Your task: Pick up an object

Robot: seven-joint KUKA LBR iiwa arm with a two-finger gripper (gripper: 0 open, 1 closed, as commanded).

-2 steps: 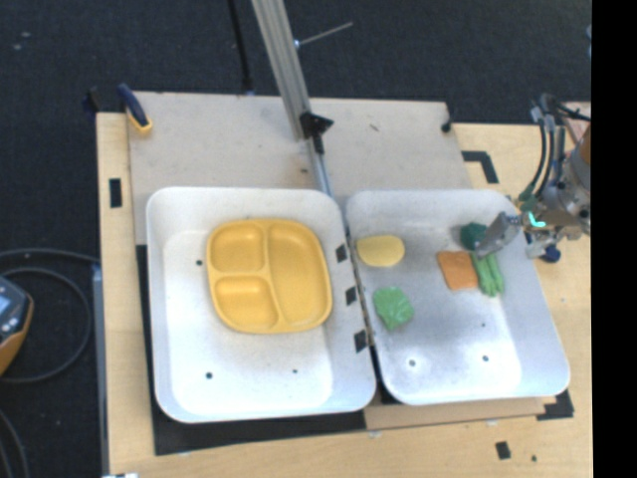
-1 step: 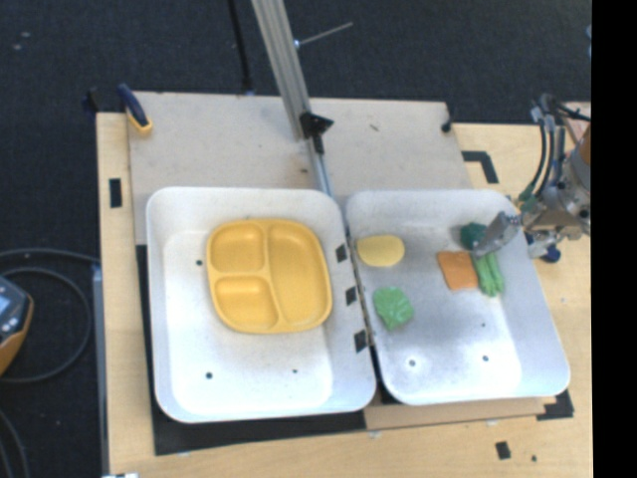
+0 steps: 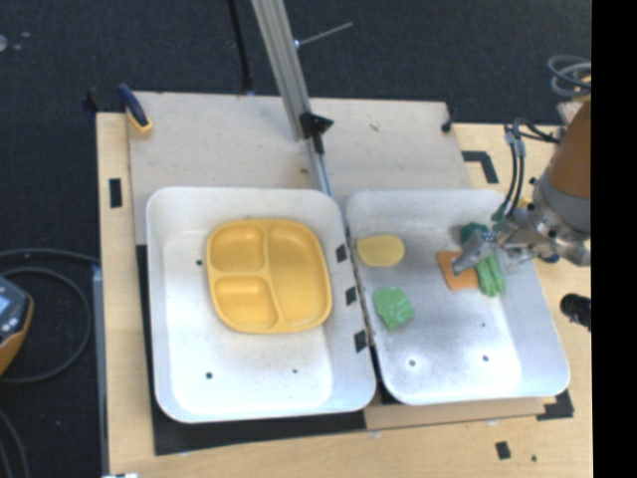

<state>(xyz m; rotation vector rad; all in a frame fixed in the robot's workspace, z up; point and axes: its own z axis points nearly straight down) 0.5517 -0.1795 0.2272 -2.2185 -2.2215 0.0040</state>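
Nearest the lens, the pale wooden tabletop [image 3: 249, 456] shows its flat front edge, dotted with small dark square marks. On it sit two shallow white bins side by side, both of smooth moulded plastic with rounded corners and scuffed, greyish floors.

Well to the left of the hand lies the left bin [image 3: 189, 366], and in it a yellow plate [image 3: 269, 273], a rounded square of glossy plastic split into three compartments.

Around and below the hand lies the right bin [image 3: 498, 366]. A green block [image 3: 393, 308], lumpy and bright, lies on its floor to the left of the hand and a little nearer the camera. Farther back, also left of the hand, a pale yellow disc [image 3: 380, 250] with a soft oval outline rests close to the wall between the bins.

At the hand [image 3: 480, 259] itself, metal-grey parts and a teal piece hang over the right part of that bin, with cables looping up behind. Just beside and partly beneath it are an orange block [image 3: 460, 278], flat and wedge-like, and a green ribbed piece [image 3: 491, 279], elongated and knobbly. Whether the fingers are apart, together or clamped on either of these two cannot be told from this slant.

Beyond the bins, a ridged aluminium post [image 3: 279, 48] leans up from the tabletop's far part, and a small blue and yellow clamp [image 3: 134, 110] sits at the far left corner.
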